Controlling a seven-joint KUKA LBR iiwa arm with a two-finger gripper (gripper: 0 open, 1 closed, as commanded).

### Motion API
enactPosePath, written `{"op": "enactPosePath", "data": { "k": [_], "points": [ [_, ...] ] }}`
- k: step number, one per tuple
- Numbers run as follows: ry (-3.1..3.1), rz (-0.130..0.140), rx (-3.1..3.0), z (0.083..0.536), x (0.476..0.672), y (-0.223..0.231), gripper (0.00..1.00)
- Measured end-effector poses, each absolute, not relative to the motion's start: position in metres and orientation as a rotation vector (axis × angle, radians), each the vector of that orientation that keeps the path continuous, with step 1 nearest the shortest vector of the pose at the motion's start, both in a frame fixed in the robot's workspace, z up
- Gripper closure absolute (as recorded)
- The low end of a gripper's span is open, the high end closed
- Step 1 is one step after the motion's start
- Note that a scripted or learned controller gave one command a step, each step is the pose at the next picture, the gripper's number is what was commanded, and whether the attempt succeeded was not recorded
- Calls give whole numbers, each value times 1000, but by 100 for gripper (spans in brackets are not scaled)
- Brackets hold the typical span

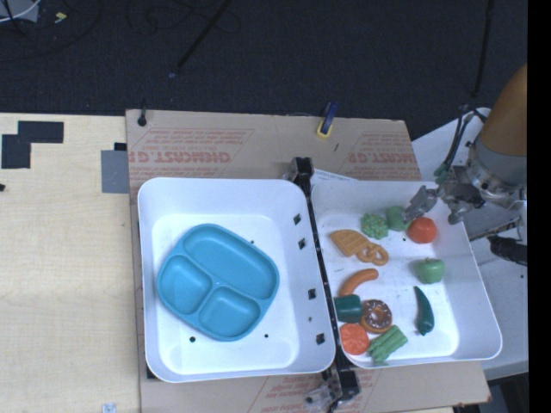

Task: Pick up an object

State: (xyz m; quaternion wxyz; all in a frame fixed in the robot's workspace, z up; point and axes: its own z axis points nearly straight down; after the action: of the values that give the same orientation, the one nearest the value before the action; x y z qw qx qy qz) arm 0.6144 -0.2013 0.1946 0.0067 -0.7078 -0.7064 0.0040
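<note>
A: Camera view first, nearest edge of the bench (69,317): what do you see in the right bin (482,317)?

B: You see a green ridged piece (388,344) at the near rim, touching an orange round slice (354,338). Just behind them sit a chocolate doughnut (376,315) and a dark green block (348,306), side by side. To their right lies a dark green pepper (424,310), set lengthwise.

A: And further back?

B: You find an orange sausage (358,280) lying at a slant, then a green apple (430,270) well to its right. Behind the sausage a pretzel (373,253) touches a tan croissant (348,241). Beyond those, a broccoli head (374,224) sits beside a smaller green piece (395,218), with a red tomato (422,230) just right of that.

A: Where is your pincer?

B: Your pincer (437,203) hangs at the far right corner of that bin, above and just behind the tomato. Its two fingers stand apart, one (420,202) reaching left of the tomato, the other to the right. Nothing sits between them; the tomato lies on the bin floor.

A: And the left bin (172,200)?

B: You see a blue divided plate (218,280) lying flat in it, three compartments, turned at an angle.
</note>
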Motion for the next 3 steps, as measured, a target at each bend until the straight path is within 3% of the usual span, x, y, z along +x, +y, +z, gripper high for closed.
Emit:
{"op": "enactPosePath", "data": {
  "k": [1,3],
  "points": [
    [-2221,0,-2221,203,618,-201,0],
    [-2224,2,-2214,101,623,-194,0]
  ]
}}
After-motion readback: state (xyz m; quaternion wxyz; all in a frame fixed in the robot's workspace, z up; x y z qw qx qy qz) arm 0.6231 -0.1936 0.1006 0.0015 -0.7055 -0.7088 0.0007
